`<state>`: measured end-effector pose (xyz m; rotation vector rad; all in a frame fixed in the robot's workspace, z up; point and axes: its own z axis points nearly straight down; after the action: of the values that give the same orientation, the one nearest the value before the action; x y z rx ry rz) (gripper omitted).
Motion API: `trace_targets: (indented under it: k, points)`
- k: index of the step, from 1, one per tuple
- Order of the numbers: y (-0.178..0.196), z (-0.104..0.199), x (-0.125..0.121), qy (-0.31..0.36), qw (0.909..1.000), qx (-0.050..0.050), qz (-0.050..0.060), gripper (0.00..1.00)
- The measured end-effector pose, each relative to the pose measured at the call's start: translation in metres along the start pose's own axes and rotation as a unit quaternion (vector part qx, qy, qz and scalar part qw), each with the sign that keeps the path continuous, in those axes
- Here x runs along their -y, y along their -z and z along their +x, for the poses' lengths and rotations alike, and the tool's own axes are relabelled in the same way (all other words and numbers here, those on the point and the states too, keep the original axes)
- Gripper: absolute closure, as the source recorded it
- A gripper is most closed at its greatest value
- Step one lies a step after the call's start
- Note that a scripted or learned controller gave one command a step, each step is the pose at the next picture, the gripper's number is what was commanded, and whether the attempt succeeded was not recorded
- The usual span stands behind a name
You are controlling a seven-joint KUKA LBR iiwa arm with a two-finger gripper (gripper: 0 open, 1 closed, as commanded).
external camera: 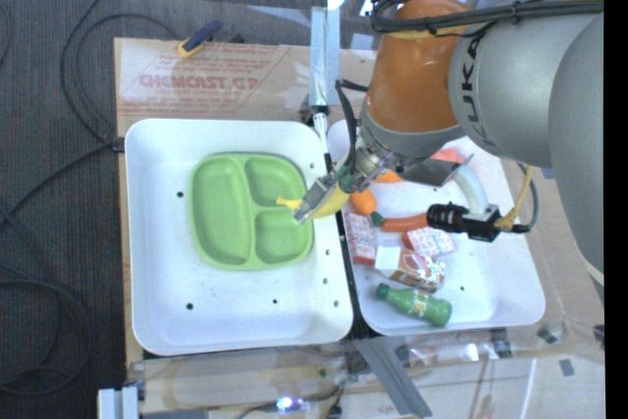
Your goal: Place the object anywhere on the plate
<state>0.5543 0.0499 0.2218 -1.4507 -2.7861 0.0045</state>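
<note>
A green plate (pixel 228 211) with three compartments lies in the left white bin (pixel 157 309). My gripper (pixel 316 205) hangs over the plate's right edge, near the wall between the two bins. A yellow banana-like toy (pixel 329 202) sits between its fingers, one end poking left over the plate's rim. The grey arm with its orange band (pixel 417 64) reaches in from the upper right and hides the top of the right bin.
The right bin (pixel 510 304) holds several toys: an orange ball (pixel 364 202), a carrot (pixel 404 222), red and white boxes (pixel 361 238), a snack pack (pixel 422 262) and a green bottle (pixel 416 302). A black cable plug (pixel 469 221) hangs over that bin.
</note>
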Motion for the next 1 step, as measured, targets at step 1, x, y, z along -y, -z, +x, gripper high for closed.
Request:
trace_targets:
  k: [1]
  points:
    - [-0.0649, -0.1146, 0.1318, -0.026, 0.9997, 0.000, 0.000, 0.00]
